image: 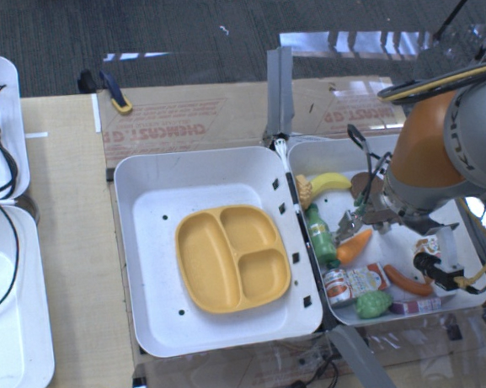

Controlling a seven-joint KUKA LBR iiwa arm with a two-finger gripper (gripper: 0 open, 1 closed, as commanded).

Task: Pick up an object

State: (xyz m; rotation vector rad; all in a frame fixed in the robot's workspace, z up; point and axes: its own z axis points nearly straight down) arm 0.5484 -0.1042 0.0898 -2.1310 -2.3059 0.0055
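Note:
The right bin (pixel 400 248) holds several small items: a yellow banana (pixel 331 182) at the back, a green bottle (pixel 320 237) along the left wall, an orange carrot (pixel 357 245), a red-labelled can (pixel 338 286), a green lump (pixel 373 304) and a red sausage (pixel 407 281) at the front. My gripper (pixel 353 221) hangs low in this bin, right over the carrot's upper end and just right of the green bottle. Whether it touches the carrot is unclear from this angle.
The left bin (pixel 137 240) carries a yellow divided plate (pixel 232 257). The grey arm with its orange band (pixel 425 152) covers the right bin's back right part. A pink flat packet (pixel 415 306) lies against the right bin's front wall.

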